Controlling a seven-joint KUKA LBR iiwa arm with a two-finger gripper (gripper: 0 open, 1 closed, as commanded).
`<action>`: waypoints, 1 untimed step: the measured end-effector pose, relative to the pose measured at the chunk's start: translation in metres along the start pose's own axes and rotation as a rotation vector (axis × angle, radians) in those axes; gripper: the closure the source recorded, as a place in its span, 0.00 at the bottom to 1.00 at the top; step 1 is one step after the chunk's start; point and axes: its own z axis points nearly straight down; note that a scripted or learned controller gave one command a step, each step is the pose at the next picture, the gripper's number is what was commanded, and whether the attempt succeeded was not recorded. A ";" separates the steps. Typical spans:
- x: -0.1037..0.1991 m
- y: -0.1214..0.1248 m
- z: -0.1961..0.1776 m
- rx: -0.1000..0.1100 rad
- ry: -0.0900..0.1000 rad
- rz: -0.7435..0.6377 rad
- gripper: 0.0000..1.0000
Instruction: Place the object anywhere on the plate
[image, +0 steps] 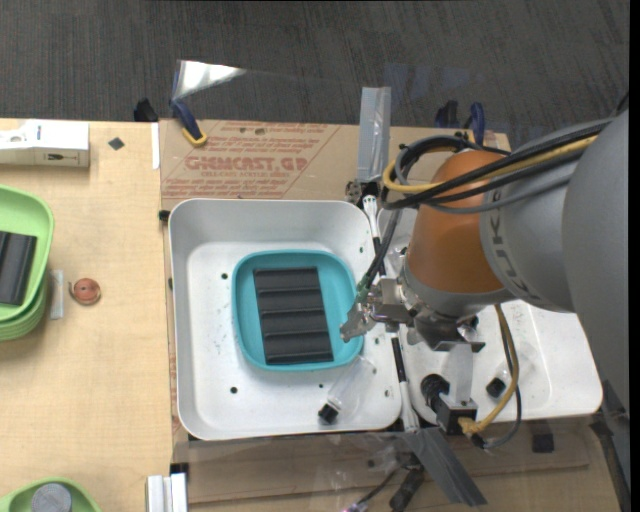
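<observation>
A teal plate (245, 320) with a black ridged insert (292, 315) lies in the middle of the left white bin (200, 390). My gripper (356, 318) hangs at the plate's right rim, below the orange band (455, 250) of the arm. A small black piece (327, 411) rests on the bin floor near the front right corner, off the plate. A clear tube-like piece (346, 392) lies just beside it. Nothing can be seen held in the gripper.
The arm covers most of the right bin (560, 385). Brown cardboard (255, 160) lies behind the left bin. On the wooden bench to the left are stacked green dishes (22, 265), a small orange disc (86, 291) and a white box (45, 143).
</observation>
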 end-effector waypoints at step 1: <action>-0.002 0.001 -0.008 0.002 -0.002 0.003 1.00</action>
